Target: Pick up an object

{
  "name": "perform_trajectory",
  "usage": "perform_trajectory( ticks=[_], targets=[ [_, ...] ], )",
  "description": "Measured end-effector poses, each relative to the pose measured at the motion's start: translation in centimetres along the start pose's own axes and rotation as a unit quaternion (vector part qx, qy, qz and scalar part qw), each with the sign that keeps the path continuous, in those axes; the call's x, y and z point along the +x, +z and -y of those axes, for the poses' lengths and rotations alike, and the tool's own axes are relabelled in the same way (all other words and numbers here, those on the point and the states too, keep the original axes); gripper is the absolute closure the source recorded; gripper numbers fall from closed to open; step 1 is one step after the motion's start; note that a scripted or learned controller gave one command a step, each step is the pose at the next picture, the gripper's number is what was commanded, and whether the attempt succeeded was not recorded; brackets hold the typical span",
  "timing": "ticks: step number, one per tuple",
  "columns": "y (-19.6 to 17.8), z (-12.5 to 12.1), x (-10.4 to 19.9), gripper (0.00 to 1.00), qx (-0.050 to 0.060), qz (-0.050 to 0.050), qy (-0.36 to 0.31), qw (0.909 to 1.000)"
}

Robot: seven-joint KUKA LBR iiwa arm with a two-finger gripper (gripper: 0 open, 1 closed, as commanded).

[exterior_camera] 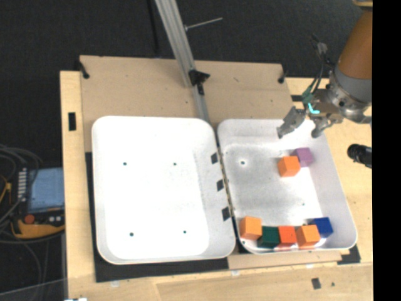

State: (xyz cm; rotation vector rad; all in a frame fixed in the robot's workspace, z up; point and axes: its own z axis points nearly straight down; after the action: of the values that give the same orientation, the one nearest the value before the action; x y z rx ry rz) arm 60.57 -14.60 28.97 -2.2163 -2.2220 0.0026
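Note:
My gripper [305, 126] hangs over the far edge of the right bin [269, 187], open, with nothing between its fingers. Just below it in the bin lie a purple block [304, 155] and an orange block [288, 166], touching each other. Along the bin's near edge sits a row of blocks: an orange one [251, 227], a green one [270, 236], an orange one [287, 234], another orange one [307, 234] and a blue one [322, 226].
The left bin [156, 187] lies beside the right one. A slanted metal rail [182, 49] rises from the gap between the bins at the back. A blue device [45, 190] and cables sit off the bench at the left.

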Motion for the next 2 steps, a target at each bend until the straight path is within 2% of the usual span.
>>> perform_trajectory(
  ticks=[1,2],
  targets=[
    [-0.2,-0.1,0.0,0.0,-0.002,0.0,0.0,1.0],
    [5.6,0.3,-1.0,0.0,0.001,0.001,0.002,1.0]
  ],
)
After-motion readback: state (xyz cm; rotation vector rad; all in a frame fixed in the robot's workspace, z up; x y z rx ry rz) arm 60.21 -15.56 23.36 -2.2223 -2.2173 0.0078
